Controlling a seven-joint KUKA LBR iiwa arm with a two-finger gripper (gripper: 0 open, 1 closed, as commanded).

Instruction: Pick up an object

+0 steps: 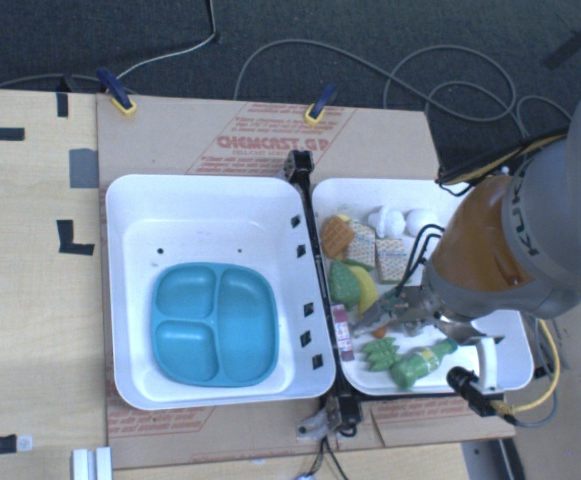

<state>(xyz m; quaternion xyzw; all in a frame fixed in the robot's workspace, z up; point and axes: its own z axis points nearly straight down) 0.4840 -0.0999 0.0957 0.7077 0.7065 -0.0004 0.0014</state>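
Note:
The right bin point(510, 363) holds a heap of small objects. Among them are an orange ridged piece point(336, 235), white rounded pieces point(400, 220), a pale speckled block point(391, 257), a green and yellow lump point(351, 284), a green bottle-like toy point(417, 363), a small green leafy piece point(378, 350) and a pink-labelled stick point(342, 330). My gripper point(395, 313) hangs low over the middle of this heap, just right of the green and yellow lump. The arm's grey and orange wrist point(490, 253) covers the bin's right half.
The left bin point(135, 208) holds a blue divided plate point(215, 324). A black divider clamp point(300, 166) sits between the bins. Cables run over the dark floor behind the bench, and cardboard lies under both bins.

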